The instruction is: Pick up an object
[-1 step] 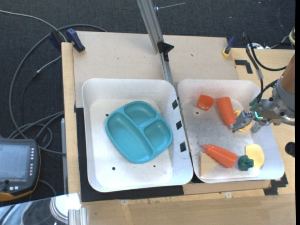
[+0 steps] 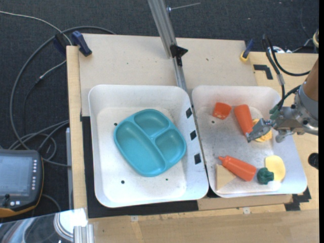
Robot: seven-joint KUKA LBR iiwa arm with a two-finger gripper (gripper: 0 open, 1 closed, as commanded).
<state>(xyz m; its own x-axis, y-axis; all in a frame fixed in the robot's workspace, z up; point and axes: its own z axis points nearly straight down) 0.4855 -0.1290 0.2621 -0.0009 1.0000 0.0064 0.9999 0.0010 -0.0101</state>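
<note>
My end effector [image 2: 259,130] sits low over the right bin [image 2: 202,135], fingers spread apart w/ nothing between them. Nothing picked yet, so the task is basically at approach stage: descend, close, lift all left to do.

Closest candidates: the orange cylinder [image 2: 243,118], just beside my fingertips toward the left bin, and a yellow piece [image 2: 263,137] right under/behind the tips, partly hidden. The small orange block [image 2: 221,110] is further off the same way. Toward the near edge of the bin lie an orange bottle-shaped toy [image 2: 238,167] on a tan wedge [image 2: 223,178], a green bit [image 2: 265,175] and a yellow disc [image 2: 275,166]. The teal divided plate [image 2: 149,142] is well apart, in the left bin [image 2: 101,151].
</note>
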